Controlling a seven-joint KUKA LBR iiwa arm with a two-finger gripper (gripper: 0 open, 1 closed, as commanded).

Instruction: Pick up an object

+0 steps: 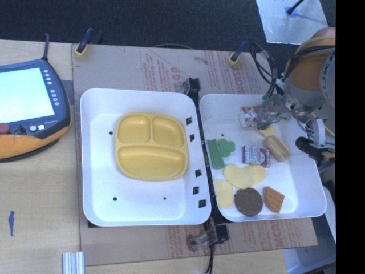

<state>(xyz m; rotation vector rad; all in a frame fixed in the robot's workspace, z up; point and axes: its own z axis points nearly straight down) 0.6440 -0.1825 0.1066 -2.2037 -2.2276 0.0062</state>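
Reaching in over the right bin (pixel 316 201), the grey arm (pixel 313 67) with its orange band hangs above that bin's far right corner, and its gripper (pixel 267 117) is down among the things at the far end. Whether the gripper is spread or pressed together cannot be told, because its tip is a dark tangle of metal and cable at this angle.

Taking the right bin as the landmark: at its far end, just under the gripper, lies a small printed packet (pixel 249 117), and beside it a small yellow piece (pixel 267 131). A little nearer the middle rests a tan cylinder (pixel 277 148), tilted. At the bin's centre is a small dark red packet (pixel 255 155). Against the bin's left wall lies a green toy (pixel 219 152). Toward the near end sit pale yellow pieces (pixel 244 175), overlapping one another, with a brown round cookie (pixel 248 201) just beside an orange wedge (pixel 274 199) at the near edge.

Left of the right bin, touching along a row of black clips, stands the left bin (pixel 94 153), holding a yellow divided tray (pixel 151 146). Farther left on the table (pixel 34 210) lies a control tablet (pixel 31 107).
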